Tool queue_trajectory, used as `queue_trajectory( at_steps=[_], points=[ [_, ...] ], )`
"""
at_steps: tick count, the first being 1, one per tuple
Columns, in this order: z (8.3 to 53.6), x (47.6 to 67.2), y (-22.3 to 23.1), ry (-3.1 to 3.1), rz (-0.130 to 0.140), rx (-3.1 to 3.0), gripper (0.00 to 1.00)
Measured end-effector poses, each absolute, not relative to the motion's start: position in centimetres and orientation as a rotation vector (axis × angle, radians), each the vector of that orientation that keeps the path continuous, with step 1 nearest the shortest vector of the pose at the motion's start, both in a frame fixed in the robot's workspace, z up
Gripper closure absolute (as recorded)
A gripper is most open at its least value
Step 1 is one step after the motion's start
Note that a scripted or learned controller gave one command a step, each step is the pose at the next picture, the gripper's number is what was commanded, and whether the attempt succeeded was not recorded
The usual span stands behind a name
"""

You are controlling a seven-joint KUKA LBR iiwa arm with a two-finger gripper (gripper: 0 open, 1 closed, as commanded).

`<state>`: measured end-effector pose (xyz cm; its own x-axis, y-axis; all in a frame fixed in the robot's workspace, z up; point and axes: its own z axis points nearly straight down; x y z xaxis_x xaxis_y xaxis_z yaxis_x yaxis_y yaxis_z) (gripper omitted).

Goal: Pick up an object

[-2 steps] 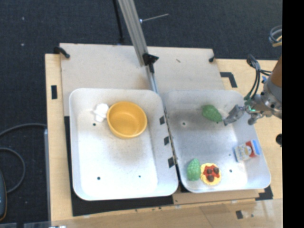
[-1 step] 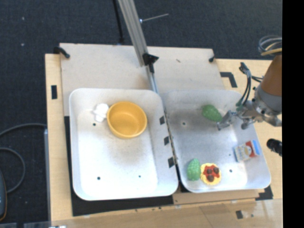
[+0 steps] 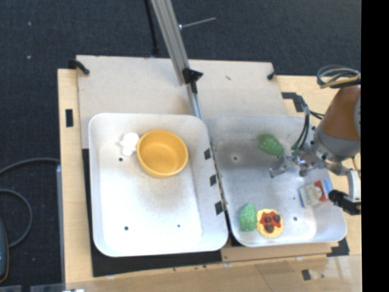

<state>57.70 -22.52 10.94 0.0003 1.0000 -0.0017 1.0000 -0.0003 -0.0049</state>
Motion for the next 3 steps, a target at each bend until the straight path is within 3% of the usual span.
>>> queue_trajectory(
  at_steps=[1, 2, 3],
  points=[
    [10.1, 57.7, -22.7, -2.221, 0.005, -2.224, 0.00],
    [11.2, 57.8, -22.8, -2.223, 0.001, -2.227, 1.00],
    [16.1, 57.6, -22.1, -2.229, -0.005, -2.222, 1.00]
  ],
)
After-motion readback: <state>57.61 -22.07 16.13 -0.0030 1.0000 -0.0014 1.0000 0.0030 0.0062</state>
